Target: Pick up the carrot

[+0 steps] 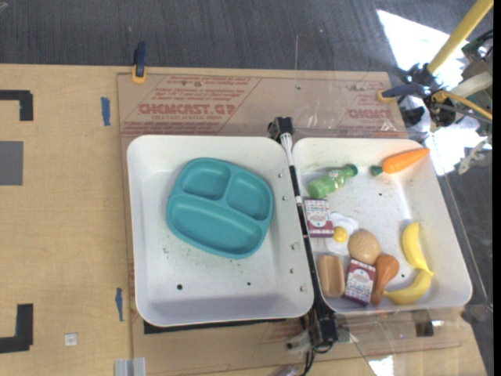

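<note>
Carrot (401,160) lies loose at right bin's (450,210) far rim.

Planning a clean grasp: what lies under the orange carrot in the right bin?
The orange toy carrot lies on the shallow white right bin at its far rim, touching no other toy. Nearest is the green plastic bottle. The floor directly beneath it is covered.

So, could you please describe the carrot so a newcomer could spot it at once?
Look in the right-hand white bin, at its far right corner. The carrot lies there against the rim, right of the green bottle. It is the only orange, tapered item with a green tip.
</note>
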You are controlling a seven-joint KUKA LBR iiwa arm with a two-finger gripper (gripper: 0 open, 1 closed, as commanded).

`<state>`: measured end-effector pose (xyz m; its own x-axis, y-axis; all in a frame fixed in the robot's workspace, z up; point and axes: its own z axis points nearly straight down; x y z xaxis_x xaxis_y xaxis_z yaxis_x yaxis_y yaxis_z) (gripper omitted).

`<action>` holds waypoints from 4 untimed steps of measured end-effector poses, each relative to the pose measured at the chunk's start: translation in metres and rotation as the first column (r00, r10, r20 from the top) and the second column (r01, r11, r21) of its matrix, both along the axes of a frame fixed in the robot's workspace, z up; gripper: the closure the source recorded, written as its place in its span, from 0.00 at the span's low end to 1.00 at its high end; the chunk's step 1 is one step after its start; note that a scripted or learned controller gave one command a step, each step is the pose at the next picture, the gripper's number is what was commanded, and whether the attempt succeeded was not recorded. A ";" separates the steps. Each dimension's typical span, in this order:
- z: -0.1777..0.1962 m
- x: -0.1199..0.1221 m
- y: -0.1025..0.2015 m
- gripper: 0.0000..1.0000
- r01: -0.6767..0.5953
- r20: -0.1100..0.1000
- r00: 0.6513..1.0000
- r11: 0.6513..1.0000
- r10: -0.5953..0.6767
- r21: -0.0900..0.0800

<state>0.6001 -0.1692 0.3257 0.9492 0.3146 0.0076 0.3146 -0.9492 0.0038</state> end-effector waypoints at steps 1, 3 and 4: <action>-0.152 -0.001 -0.041 0.00 -0.043 -0.026 0.999 0.999 0.043 0.008; -0.239 0.023 0.000 0.00 -0.063 -0.031 0.998 0.998 0.063 0.002; -0.238 0.043 0.007 0.00 0.064 -0.090 0.994 0.998 -0.064 -0.008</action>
<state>0.6432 -0.1617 0.0882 0.9641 0.2529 -0.0805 0.2523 -0.9675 -0.0171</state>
